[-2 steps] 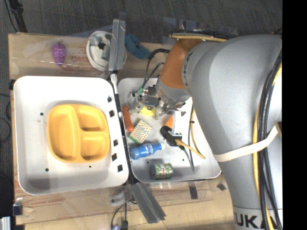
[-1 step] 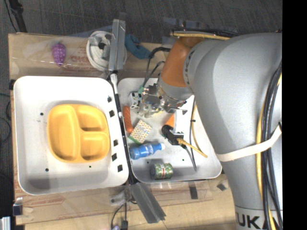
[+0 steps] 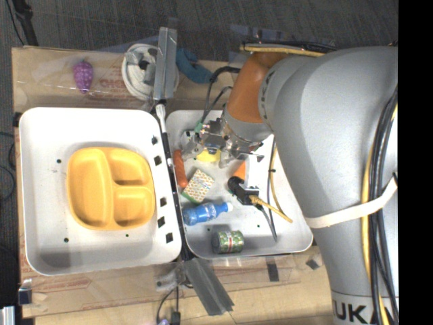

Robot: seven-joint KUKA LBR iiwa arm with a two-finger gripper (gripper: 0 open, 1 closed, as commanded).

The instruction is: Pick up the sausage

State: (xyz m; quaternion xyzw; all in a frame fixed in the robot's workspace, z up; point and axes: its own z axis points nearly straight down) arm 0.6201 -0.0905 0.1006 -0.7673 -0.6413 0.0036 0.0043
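**While the sausage hugged the wall, the gripper hung over the clutter**

Since the sausage [image 3: 179, 170] was the whole point, I'll start there. It lay flat in the right-hand bin [image 3: 257, 225], stretched lengthwise along the wall that bin shares with the left bin [image 3: 40, 235], pretty much touching it. It was an orange-red, smooth-looking little thing. My guess was light, a bit squishy and probably slick, so it could easily roll or squirt out of a pinch. I'd have gone for the middle of its length, jaws across the narrow way. The catch is that the wall side left hardly any room for a jaw to slip in.

Just beside it on the open side sat a checkered pouch [image 3: 198, 185], near enough to get in the way. Below that lay a blue bottle [image 3: 203, 213] on its side, and further toward the front a green can [image 3: 229, 240].

As for the gripper [image 3: 211, 143], it was low over the back half of the same bin, above a small yellow object [image 3: 208, 157], off to the side of the sausage and not on it. Honestly couldn't tell if it was open or closed; too much hardware in the way. Nothing visibly in its grasp.

Over in the left bin was only a yellow divided plate [image 3: 111, 185].
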